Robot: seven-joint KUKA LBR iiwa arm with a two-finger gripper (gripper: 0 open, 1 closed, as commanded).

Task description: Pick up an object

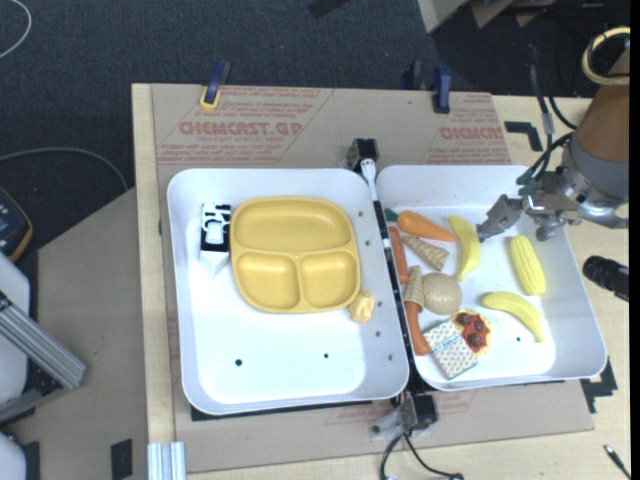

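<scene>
Yellow divided tray (296, 253) fills left bin (200, 358), small yellow piece (362, 309) at its corner. Right bin (585, 353) holds play food: carrot (424, 226), ice-cream cones (419, 268), bananas (466, 245), corn (527, 264). Gripper (520, 214) above bin's upper right, fingers spread, nothing between them. No object lifted; whole pick left, corn nearest.

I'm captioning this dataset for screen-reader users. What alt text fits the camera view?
A grey robot arm's gripper hovers over the right white bin, above toy food: two bananas, a corn cob, a carrot and ice cream cones. The left white bin holds a yellow divided plate.
</scene>
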